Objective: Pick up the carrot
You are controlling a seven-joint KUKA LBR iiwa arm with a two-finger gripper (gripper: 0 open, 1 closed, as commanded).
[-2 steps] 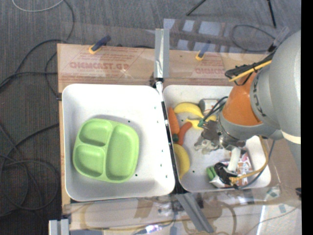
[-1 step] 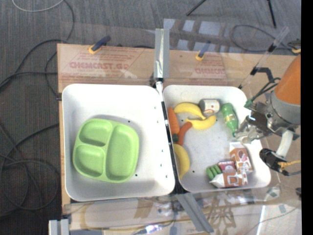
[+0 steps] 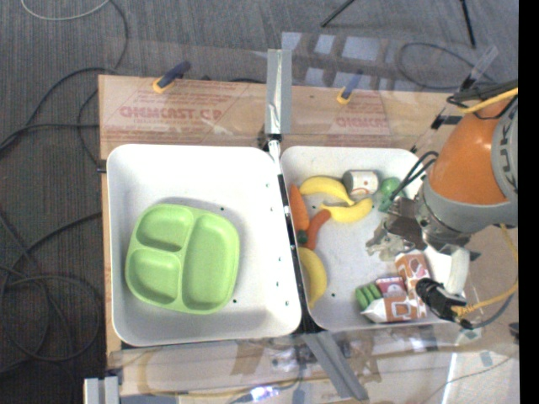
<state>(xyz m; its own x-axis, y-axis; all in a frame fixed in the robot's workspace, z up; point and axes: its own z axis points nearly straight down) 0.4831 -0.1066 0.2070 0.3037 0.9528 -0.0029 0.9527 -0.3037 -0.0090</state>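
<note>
Gripper (image 3: 389, 236) fingers too blurred to read. Arm (image 3: 472, 171) cut off at 3 o'clock and hides the right bin (image 3: 337, 314) wall there. Carrot (image 3: 297, 211) bottom end tucked under red pepper (image 3: 317, 226).

1. Two bins side by side on the bench (image 3: 168, 116): left bin (image 3: 152, 162), right bin (image 3: 337, 310).
2. In the left bin, a divided tray (image 3: 183, 257), toward the near left.
3. In the right bin, along the left wall: carrot (image 3: 298, 209), a chili pepper (image 3: 317, 225) just beside it, a lemon (image 3: 313, 273) nearer.
4. Behind, a banana (image 3: 337, 200) touching a can (image 3: 360, 180).
5. Near right corner: a carton (image 3: 396, 301).
6. Arm (image 3: 472, 175) over the right side, jaws near the middle of the right bin.
</note>
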